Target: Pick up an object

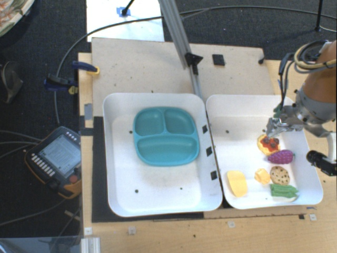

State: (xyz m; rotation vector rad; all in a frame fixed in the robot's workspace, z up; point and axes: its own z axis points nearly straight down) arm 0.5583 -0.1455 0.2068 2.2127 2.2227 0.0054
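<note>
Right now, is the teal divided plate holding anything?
Empty. The teal divided plate lies flat in the left bin, all three compartments bare; the toy food sits in the right bin.

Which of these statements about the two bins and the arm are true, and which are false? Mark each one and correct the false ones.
1. The teal divided plate lies in the left bin. True.
2. The purple grapes lie on that plate. False: they lie in the right bin.
3. The gripper is over the right bin. True.
4. The cookie lies beside the plate. False: it lies in the right bin, above the green piece.
</note>
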